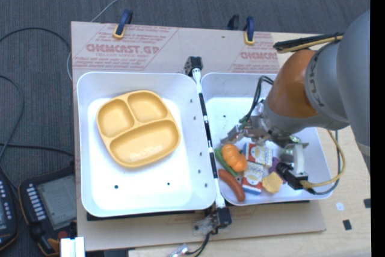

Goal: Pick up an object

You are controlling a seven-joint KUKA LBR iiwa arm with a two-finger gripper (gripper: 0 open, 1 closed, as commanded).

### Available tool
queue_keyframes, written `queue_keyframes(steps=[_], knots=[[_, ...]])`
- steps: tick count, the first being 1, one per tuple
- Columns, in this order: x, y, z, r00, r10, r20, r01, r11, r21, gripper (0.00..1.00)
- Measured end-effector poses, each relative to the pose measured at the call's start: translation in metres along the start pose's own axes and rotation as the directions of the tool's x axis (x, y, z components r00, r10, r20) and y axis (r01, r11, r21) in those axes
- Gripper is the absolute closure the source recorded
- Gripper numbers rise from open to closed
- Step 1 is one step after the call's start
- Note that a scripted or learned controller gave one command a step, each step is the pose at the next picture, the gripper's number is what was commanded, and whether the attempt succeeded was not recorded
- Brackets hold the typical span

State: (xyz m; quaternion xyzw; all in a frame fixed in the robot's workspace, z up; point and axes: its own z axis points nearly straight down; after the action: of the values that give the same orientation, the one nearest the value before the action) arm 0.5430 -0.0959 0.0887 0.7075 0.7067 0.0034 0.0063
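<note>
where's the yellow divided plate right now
The yellow divided plate lies in the left bin, toward its upper left, across the divider from the toy food pile.

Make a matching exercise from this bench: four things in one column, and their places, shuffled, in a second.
Things:
1. divided yellow plate
2. carrot
3. sausage
4. blue clamp

Places:
A. near corner of the right bin, below the carrot
B. far edge of the board
C. left bin
D. right bin, near the divider between the bins

Pairs: 1-C, 2-D, 3-A, 4-B
</note>
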Motion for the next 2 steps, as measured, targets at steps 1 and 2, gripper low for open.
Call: queue_keyframes(steps=[1,2], knots=[[0.0003,0.0009,-0.0104,1.000,0.000,-0.001,0.000,1.000,0.000,1.00],[0.0005,0.0007,-0.0103,1.000,-0.001,-0.002,0.001,1.000,0.001,0.00]])
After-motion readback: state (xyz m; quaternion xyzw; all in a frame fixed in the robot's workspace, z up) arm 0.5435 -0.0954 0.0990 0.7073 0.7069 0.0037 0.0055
